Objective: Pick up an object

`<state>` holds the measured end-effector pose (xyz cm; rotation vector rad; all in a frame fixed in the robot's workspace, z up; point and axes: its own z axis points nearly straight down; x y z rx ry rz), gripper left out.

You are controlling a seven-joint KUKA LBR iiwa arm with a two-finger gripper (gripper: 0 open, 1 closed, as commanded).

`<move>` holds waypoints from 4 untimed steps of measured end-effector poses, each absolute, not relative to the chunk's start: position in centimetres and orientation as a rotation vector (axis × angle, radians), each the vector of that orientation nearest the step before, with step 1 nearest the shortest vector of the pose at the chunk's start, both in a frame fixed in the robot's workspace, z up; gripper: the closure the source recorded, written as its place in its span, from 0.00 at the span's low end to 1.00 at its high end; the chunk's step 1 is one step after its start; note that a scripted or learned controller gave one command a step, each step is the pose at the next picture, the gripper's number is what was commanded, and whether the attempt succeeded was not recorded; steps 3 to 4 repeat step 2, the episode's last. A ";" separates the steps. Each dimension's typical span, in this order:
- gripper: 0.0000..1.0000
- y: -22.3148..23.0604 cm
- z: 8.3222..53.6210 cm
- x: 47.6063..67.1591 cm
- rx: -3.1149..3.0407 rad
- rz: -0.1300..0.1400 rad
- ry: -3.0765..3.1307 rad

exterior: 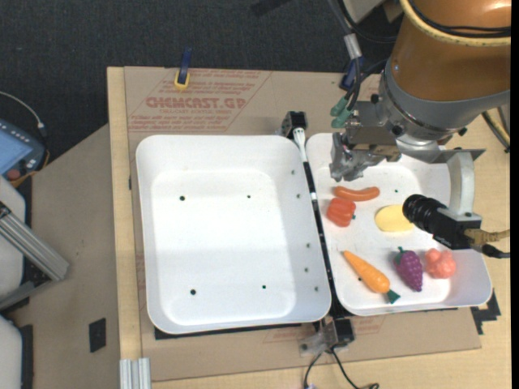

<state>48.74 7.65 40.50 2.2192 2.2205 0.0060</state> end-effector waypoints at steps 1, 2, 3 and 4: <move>1.00 7.7 41.4 49.0 2.218 0.005 2.221; 1.00 7.8 42.4 49.0 2.215 0.007 2.220; 1.00 7.8 42.4 49.0 2.215 0.007 2.220; 1.00 7.8 42.4 49.0 2.215 0.007 2.220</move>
